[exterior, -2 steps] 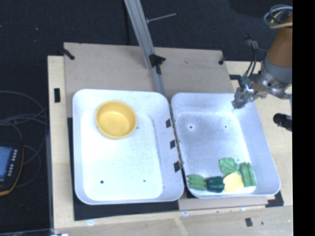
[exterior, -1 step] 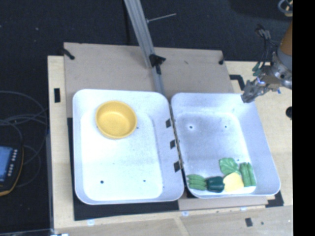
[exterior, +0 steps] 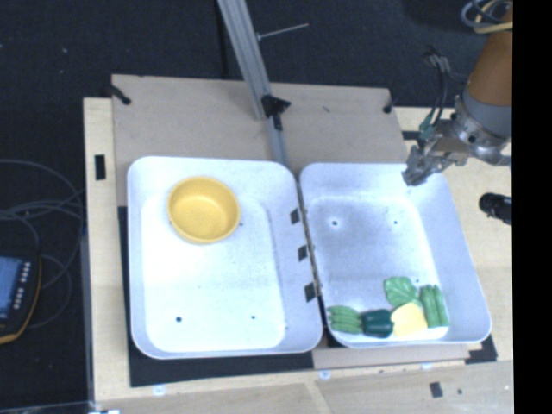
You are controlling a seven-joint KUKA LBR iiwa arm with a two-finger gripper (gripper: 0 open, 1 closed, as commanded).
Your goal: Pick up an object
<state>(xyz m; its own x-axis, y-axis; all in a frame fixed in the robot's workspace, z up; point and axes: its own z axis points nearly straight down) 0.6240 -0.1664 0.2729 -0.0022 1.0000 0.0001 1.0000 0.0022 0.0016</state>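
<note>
My tool point(exterior: 417, 173) hangs at the right bin's far corner, grip unclear; small green-and-yellow plastic toys point(exterior: 392, 310) sit diagonally opposite, near edge.

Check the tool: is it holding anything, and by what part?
Nothing held. The tool sits at the far rim of the right bin, with no object at its tip. The green and yellow items lie at the near edge, apart from it.
</note>
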